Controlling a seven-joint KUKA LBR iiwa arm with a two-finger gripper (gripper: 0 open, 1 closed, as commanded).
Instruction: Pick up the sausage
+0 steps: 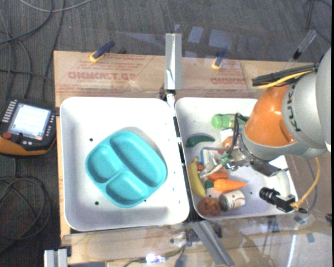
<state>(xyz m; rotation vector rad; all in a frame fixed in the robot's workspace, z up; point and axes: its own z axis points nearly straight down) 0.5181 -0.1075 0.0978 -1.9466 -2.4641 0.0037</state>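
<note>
The sausage (pixel 216 177), a short reddish-orange piece, lies in the right bin (pixel 267 107) toward its front left, between the banana (pixel 196 178) and an orange carrot (pixel 229 185). My gripper (pixel 229 161) hangs low over the pile, just above and slightly right of the sausage. It sits beside a small printed carton (pixel 211 156). Nothing is visibly held. The grey arm with its orange band (pixel 267 121) covers the bin's right half.
A green bottle (pixel 223 120) and a dark green vegetable (pixel 200 140) lie at the back of the right bin. A can (pixel 233 199) and a brown pretzel-like piece (pixel 210 206) lie at its front. The left bin (pixel 78 115) holds a teal divided plate (pixel 126 168).
</note>
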